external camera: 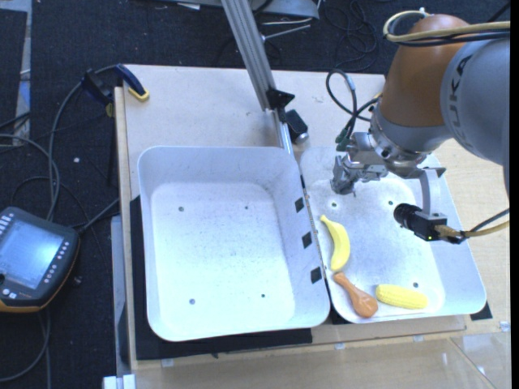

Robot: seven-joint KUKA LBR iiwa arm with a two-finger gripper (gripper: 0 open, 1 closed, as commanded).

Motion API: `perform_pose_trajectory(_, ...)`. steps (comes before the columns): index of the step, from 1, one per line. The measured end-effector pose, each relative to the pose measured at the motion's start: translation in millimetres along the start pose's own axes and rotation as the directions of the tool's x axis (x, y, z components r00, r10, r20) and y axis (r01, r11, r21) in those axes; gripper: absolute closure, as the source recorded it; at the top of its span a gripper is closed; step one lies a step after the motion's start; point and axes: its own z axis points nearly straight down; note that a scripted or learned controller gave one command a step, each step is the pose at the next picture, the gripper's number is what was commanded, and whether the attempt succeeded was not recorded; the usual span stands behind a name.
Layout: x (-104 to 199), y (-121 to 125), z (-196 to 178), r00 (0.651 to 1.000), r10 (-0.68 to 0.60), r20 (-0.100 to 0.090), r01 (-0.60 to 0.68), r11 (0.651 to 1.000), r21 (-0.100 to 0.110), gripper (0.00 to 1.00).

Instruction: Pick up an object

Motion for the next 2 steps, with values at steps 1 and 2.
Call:
perform_pose_trajectory(1,48.3,22.5,13.2,1.000,0.000,0.000,0.000,1.000,0.002,1.00)
perform_pose_trajectory(2,99.7,39.4,22.3,1.000,0.000,0.000,0.000,1.000,0.001,1.00)
